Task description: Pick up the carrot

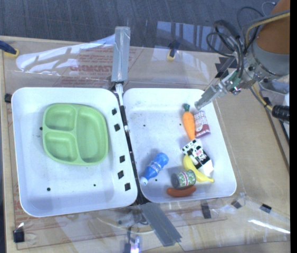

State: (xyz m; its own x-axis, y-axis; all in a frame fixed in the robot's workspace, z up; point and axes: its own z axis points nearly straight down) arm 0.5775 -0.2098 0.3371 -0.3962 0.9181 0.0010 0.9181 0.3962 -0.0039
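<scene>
The orange carrot [189,124] with a green top lies in the right bin [159,109], near its far right side, pointing toward the front. My gripper [198,106] hangs just above and to the right of the carrot's green end, slanting down from the arm at the upper right. Its fingers look pressed together with nothing between them. The carrot rests on the bin floor, apart from the gripper.
A red and white packet [202,124] touches the carrot's right side. In front lie a cow-patterned carton [197,153], a banana [197,172], a can [183,179], a sausage [181,191] and a blue bottle [154,166]. The left bin [27,188] holds a green divided plate [76,133].
</scene>
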